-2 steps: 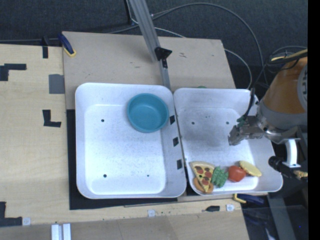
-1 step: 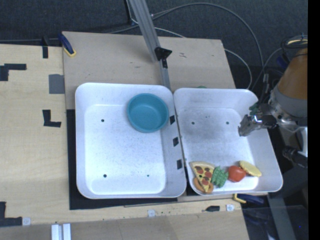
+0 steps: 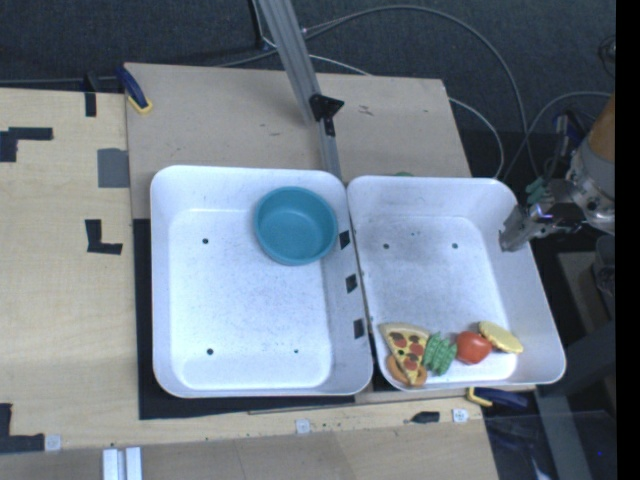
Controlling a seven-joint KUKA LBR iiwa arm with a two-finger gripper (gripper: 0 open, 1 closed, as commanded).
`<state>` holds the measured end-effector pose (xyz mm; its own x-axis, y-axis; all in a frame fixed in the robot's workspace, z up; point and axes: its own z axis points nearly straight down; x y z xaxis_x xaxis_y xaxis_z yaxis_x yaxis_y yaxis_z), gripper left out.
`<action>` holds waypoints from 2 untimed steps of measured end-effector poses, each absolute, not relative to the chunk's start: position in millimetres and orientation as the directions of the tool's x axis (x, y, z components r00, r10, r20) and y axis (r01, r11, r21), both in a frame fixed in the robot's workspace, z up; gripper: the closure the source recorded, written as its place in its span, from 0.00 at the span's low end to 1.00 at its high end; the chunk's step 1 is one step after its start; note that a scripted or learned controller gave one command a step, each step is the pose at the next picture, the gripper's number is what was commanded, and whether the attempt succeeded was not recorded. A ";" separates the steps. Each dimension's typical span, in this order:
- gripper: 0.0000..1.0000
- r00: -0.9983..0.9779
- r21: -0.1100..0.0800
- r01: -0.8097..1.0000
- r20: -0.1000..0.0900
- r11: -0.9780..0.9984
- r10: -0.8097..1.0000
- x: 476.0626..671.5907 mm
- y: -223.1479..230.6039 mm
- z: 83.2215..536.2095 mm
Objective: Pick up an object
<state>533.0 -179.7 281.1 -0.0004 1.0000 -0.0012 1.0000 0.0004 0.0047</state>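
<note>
A blue bowl sits near the back right of the left bin. Along the front edge of the right bin lie a pizza slice toy, a green leafy toy, a red tomato and a yellow piece. My gripper hovers at the right bin's right rim, well back from those toys, with nothing visible between its fingers.
A slanted metal pole rises from the back edge between the bins. Cables loop behind the right bin. The arm's body stands just off the bench's right side.
</note>
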 end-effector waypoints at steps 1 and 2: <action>1.00 -0.005 0.000 1.000 0.001 0.005 1.000 542.8 -124.5 282.2; 1.00 -0.003 -0.001 1.000 0.001 0.003 1.000 554.0 -84.3 272.1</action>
